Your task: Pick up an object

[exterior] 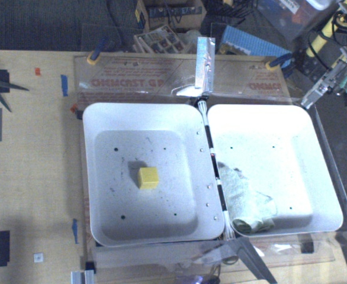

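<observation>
Beside yellow block [148, 177], perhaps rolled cloth [244, 201].

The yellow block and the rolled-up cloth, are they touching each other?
Apart. The camera view shows the yellow block in the left bin and the rolled-up cloth in the right bin, with both rims between them.

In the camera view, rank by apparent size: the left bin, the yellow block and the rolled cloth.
1. left bin, by far the largest.
2. rolled cloth, lying along the right bin's left side.
3. yellow block, smallest.
</observation>
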Tool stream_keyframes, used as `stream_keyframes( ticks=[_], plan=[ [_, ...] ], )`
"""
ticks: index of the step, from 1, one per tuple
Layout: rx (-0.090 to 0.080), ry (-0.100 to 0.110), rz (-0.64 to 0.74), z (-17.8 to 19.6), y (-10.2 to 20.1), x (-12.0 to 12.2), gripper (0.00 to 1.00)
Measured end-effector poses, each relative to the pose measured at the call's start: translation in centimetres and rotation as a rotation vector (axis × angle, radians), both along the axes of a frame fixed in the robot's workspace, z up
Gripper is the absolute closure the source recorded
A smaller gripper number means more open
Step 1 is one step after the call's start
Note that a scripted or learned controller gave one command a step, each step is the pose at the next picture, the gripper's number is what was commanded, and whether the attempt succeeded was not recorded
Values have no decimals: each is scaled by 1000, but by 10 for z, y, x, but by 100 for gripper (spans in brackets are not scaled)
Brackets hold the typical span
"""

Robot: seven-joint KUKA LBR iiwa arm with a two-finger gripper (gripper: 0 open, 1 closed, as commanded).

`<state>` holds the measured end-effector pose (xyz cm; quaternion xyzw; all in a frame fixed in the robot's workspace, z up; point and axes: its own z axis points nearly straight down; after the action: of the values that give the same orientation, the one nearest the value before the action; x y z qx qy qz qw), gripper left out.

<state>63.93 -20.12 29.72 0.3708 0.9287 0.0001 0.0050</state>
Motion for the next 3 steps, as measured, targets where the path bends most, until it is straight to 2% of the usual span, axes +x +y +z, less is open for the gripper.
stream_keyframes(
  ticks=[1,2,3],
  plan=[
    [0,4,280,-88,-22,8,100],
    [1,0,-68,-19,-14,-10,100],
    [1,5,380,-188,3,-28,100]
  ],
)
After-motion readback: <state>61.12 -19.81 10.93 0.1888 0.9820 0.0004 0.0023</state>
